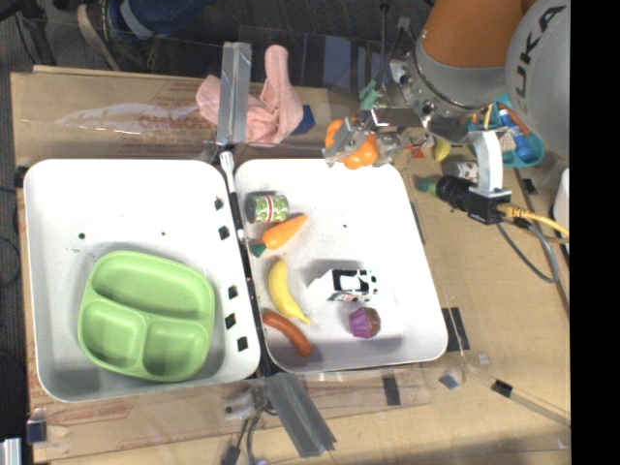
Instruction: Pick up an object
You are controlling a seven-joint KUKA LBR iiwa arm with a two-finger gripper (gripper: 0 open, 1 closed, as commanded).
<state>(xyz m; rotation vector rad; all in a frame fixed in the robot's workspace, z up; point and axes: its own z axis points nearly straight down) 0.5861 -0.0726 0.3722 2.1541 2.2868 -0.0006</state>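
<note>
Camera view puts the gripper [373,134] above the far rim of the right bin [412,260], its fingers apparently closed on a small orange toy [355,153], lifted clear of the bin floor. Judging by how the toy hangs at the fingertips, the hold looks shallow, so a jolt could drop it outside the far rim of the right bin. Nearer within that bin lie a can [267,206], carrot [283,232], banana [284,292], sausage [288,332] and purple piece [364,322].
</note>
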